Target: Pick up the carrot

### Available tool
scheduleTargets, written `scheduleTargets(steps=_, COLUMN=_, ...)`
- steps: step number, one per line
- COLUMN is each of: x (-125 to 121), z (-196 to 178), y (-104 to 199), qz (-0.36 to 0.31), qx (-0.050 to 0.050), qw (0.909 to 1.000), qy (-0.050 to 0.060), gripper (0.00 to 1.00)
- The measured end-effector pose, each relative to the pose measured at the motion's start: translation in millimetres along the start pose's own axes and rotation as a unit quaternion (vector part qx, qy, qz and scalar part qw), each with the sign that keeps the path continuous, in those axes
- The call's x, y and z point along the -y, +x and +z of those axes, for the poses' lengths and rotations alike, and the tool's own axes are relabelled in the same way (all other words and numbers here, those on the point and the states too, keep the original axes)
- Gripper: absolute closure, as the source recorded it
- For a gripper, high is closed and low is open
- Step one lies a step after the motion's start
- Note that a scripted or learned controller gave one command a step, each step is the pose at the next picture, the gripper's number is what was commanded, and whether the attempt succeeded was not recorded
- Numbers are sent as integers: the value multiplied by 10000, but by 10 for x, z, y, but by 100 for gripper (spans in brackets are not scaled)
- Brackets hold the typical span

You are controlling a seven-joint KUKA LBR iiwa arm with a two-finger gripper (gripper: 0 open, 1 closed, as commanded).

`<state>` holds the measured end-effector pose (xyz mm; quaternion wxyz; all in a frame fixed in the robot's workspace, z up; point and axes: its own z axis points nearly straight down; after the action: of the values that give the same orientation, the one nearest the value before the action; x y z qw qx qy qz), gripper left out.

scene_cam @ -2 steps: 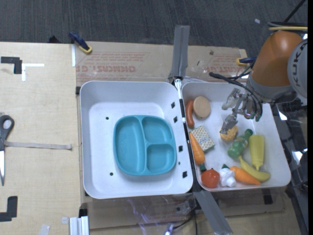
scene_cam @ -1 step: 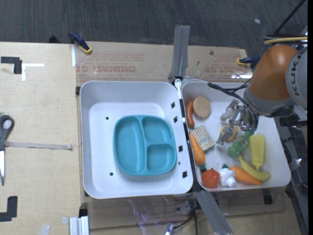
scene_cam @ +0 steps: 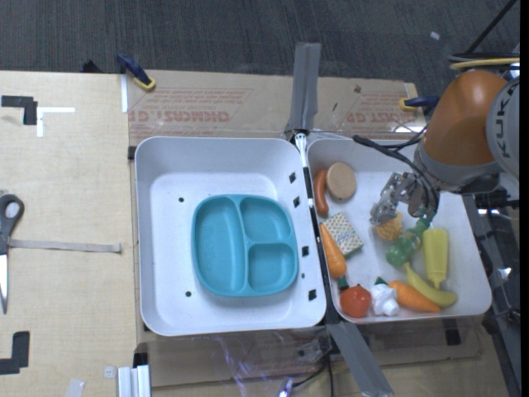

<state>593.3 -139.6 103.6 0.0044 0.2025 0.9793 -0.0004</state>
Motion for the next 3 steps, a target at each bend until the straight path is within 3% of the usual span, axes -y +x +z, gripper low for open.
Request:
scheduleTargets(steps=1, x=-40, z=99, y=820, qz=-1688, qx=-29, qw=9856, qy=-8, gripper=100)
scheduleTargets(steps=2, x=-51, z=82, y=797, qz=-1694, qx=18, qw=9856, qy=-14, gripper=0)
scheduleTargets(steps=3, x=-59, z=86, y=993, qz=474, qx=20, qw=9989, qy=-1, gripper=0)
